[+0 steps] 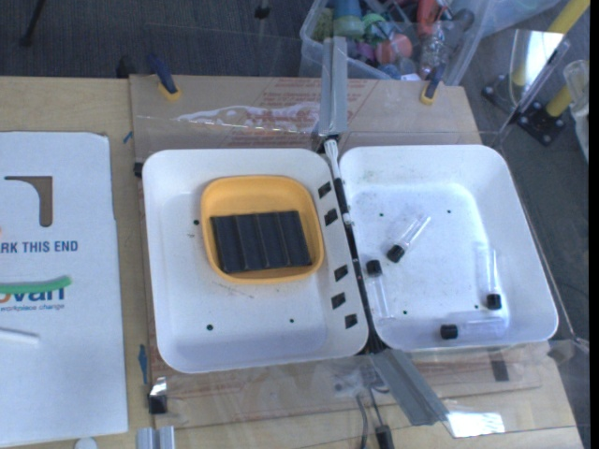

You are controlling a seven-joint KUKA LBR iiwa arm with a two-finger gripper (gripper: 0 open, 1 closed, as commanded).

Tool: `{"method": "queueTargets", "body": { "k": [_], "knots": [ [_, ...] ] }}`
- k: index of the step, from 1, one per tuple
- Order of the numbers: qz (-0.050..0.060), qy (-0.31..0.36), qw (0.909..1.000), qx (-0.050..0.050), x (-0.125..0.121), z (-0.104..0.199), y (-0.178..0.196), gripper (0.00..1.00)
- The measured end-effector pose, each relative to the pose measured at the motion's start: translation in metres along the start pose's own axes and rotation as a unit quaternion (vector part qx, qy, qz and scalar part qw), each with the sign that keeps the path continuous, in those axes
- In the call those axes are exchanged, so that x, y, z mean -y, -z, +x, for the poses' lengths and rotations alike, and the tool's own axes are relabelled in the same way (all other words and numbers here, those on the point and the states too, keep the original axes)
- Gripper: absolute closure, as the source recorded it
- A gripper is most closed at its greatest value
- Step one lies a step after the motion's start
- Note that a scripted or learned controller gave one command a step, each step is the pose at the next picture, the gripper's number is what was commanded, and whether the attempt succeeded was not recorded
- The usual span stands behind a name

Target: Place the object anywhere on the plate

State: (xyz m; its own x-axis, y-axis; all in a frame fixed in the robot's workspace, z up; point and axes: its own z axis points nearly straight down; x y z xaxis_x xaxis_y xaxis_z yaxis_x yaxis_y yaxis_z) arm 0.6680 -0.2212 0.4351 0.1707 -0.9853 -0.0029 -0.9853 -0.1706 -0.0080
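Note:
A yellow, rounded-square plate (pixel 257 186) sits in the left white bin (pixel 187 335), slightly back of its middle. On the plate lies a flat black ridged block (pixel 261 241), covering most of the plate's floor. The right white bin (pixel 524 251) holds several clear plastic vials with black caps. One vial (pixel 410 232) lies near the centre, one (pixel 486 271) by the right wall, one (pixel 378 293) along the left wall and one (pixel 473 326) against the front wall.
A row of black clips (pixel 337 246) runs along the seam between the two bins. A white printed board (pixel 56 279) lies on the bench to the left. A clear tub of colourful toys (pixel 398 17) stands behind the bins.

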Motion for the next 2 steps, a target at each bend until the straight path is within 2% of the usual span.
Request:
{"method": "queueTargets", "body": {
  "k": [1,2],
  "knots": [
    [-0.004,0.153,0.9882,0.002,-0.0414,-0.0213,0.0003,1.00],
    [-0.002,0.303,0.9531,0.001,-0.0423,-0.0168,0.0000,1.00]
  ]
}}
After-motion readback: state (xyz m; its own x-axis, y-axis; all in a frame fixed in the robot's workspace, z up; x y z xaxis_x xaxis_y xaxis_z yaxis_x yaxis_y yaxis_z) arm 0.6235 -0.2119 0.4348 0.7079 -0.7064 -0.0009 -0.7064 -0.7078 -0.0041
